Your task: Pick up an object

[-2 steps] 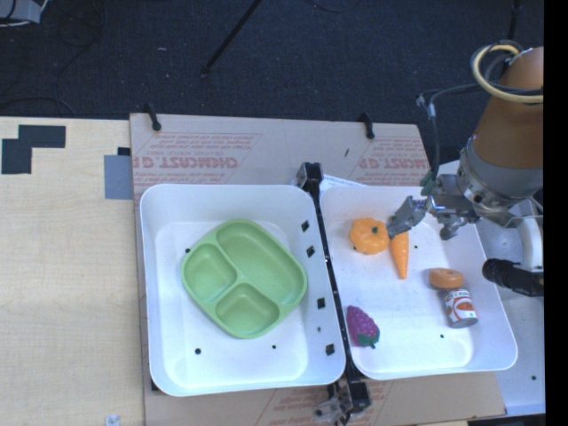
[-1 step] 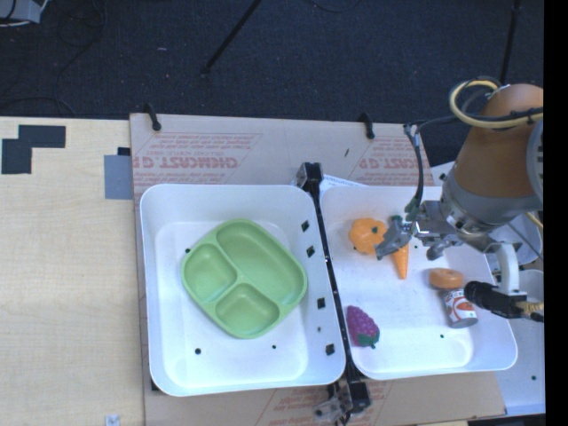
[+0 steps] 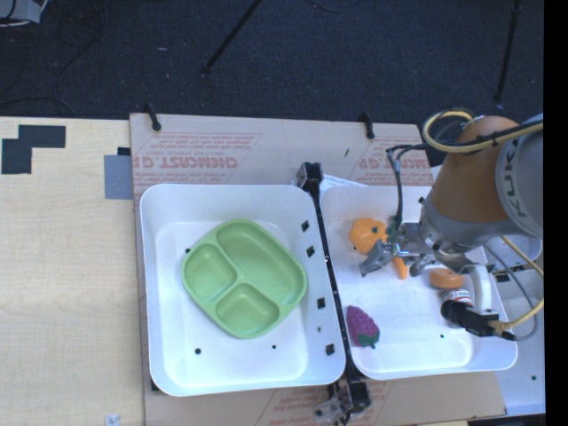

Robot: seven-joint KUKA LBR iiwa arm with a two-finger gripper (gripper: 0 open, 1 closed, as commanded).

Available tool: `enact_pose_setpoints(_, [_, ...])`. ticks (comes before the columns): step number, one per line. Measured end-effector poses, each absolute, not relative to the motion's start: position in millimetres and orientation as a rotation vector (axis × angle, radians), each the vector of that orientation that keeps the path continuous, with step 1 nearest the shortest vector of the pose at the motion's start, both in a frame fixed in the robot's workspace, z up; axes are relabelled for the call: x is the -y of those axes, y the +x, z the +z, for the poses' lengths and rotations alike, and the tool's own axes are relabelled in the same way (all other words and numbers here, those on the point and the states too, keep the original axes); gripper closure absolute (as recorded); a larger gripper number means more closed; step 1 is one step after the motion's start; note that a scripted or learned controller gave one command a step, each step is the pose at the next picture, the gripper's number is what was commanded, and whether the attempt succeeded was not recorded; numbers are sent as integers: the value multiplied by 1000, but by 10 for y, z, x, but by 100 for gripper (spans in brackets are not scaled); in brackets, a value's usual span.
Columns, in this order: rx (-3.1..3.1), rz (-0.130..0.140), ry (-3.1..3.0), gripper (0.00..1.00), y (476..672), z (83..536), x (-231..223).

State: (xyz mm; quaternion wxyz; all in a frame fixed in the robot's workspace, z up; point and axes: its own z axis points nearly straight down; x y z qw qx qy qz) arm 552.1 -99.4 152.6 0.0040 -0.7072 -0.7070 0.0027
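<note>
My gripper (image 3: 387, 257) hangs low over the right bin (image 3: 417, 362), near its middle. An orange pepper-like toy (image 3: 366, 232) lies just to its upper left, almost touching it. A small orange piece (image 3: 401, 267) sits right at the gripper's tip; I cannot tell whether it is held. Another orange object (image 3: 445, 279) lies to the right, partly under the wrist. A purple bunch of grapes (image 3: 361, 325) rests near the bin's front left corner, well apart from the gripper.
A green divided plate (image 3: 243, 277) lies in the left bin (image 3: 169, 344). A black divider rail (image 3: 326, 278) runs between the two bins. The arm's grey body covers the right bin's back right part.
</note>
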Motion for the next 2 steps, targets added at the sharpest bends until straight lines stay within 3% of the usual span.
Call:
enact_pose_setpoints(1, [2216,6,-2218,0,5454,1039,911])
enact_pose_setpoints(2, [2207,6,-2227,100,5456,1160,933])
